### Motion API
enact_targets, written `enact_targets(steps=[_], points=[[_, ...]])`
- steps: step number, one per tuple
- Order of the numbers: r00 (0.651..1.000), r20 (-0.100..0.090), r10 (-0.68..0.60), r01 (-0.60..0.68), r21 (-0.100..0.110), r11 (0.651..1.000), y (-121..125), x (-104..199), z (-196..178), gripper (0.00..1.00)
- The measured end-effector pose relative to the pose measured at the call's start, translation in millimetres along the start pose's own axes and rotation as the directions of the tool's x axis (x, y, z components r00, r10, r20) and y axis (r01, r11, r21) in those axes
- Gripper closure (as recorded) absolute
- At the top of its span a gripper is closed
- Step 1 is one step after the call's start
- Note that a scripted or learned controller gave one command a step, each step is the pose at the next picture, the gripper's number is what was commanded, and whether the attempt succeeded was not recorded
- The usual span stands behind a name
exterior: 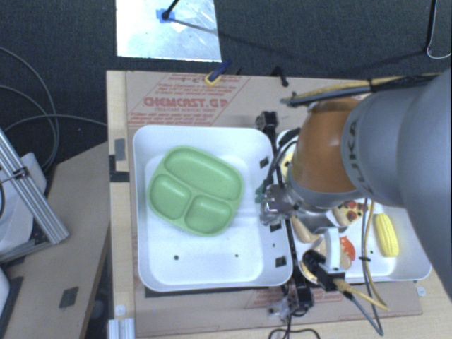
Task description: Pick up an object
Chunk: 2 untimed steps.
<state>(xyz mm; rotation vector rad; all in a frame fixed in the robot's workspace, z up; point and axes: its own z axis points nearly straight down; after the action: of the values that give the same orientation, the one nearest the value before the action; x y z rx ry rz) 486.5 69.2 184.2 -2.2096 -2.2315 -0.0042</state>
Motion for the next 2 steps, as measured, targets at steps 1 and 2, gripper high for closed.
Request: enact_targets(steps=[1,2], points=[[1.000,-0.002,-0.001,0.001,-0.012,1.000,2.2,44.7,-109.6,1.00],[1.000,0.005,0.013,-0.013,0.010,1.000,-1.6,7.4,0.2,1.00]])
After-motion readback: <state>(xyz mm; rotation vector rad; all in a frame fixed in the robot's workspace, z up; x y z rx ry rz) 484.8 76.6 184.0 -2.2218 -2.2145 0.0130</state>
